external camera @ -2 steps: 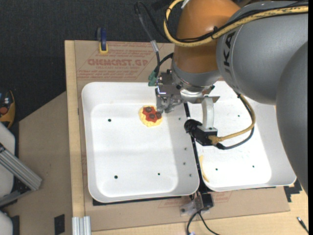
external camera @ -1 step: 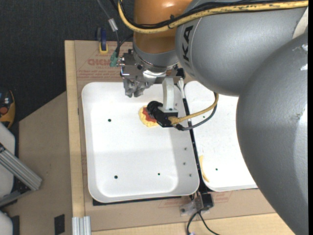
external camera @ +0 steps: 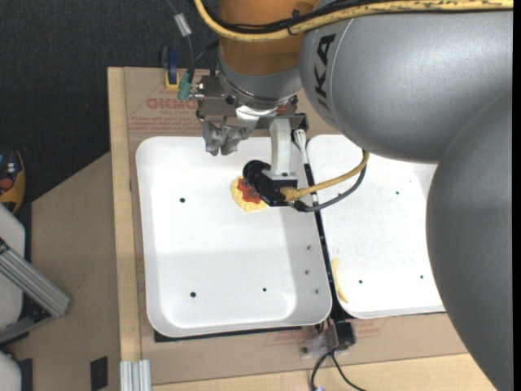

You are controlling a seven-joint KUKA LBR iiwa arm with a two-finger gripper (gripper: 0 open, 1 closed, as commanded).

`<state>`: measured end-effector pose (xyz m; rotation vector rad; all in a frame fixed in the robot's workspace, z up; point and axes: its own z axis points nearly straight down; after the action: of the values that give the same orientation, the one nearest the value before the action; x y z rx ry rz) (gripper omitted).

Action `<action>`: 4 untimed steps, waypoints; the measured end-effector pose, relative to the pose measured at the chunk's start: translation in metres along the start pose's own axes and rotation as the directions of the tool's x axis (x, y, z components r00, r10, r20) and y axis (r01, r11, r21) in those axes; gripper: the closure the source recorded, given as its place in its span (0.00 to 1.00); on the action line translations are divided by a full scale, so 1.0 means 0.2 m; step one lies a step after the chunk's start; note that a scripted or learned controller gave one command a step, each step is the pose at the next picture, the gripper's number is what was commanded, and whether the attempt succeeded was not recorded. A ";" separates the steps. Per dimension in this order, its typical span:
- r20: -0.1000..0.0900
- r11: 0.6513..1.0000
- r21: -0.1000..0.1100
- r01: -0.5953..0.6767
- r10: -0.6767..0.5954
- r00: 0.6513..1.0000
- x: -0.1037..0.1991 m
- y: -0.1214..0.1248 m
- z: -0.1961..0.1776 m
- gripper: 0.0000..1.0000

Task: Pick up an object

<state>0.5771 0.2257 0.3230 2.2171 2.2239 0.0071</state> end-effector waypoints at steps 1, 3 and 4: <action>0.005 1.000 0.012 -0.004 0.004 1.000 -0.01 0.07 0.35 1.00; 0.001 1.000 -0.003 -0.005 0.005 1.000 -0.10 0.28 -0.20 1.00; 0.005 1.000 0.013 -0.001 0.001 1.000 0.00 0.44 0.26 1.00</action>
<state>0.6657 0.2251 0.2707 2.2228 2.2265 -0.0128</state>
